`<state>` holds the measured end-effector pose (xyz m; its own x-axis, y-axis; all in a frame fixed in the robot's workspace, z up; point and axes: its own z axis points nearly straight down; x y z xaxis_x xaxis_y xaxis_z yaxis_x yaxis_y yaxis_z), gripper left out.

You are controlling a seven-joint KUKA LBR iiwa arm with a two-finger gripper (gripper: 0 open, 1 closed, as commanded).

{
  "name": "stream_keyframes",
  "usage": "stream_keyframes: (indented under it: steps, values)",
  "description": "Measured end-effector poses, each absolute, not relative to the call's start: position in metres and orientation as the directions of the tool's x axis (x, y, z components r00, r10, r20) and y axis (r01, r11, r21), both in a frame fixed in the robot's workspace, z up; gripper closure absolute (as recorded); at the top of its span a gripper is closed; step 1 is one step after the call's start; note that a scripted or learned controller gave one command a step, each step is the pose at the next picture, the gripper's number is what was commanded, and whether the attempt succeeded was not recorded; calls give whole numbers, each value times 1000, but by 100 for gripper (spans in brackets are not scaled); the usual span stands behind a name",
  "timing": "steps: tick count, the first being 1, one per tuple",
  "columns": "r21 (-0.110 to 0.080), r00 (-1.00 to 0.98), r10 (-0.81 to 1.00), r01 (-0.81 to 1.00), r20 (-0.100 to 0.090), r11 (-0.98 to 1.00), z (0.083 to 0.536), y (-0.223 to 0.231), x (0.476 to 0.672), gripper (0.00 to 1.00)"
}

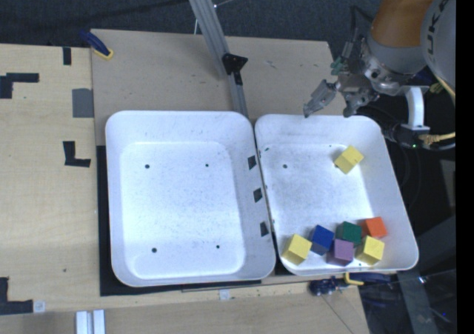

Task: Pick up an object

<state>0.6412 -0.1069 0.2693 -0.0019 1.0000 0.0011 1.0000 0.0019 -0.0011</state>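
My gripper (335,102) hangs over the far rim of the right bin (326,124), its two fingers spread apart with nothing between them. A yellow block (348,159) lies alone in the right bin's far right part, just below and right of the gripper. Along the near wall of the same bin sits a cluster: a yellow block (298,248), a blue block (322,238), a green block (349,232), a purple block (343,251), an orange block (375,227) and another yellow block (372,249).
The left bin (178,199) stands beside the right one, touching it. A slanted metal bar (211,21) with a black clamp runs from the top down to the bins' shared far corner. Tape marks dot the bench at left.
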Motion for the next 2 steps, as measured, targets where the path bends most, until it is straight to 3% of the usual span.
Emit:
stream_keyframes:
  steps: [1,2]
  values:
    - [-1,-2,1000,1000,1,2,269,-107,641,0]
    - [-7,-2,1000,1000,0,2,207,-100,645,0]
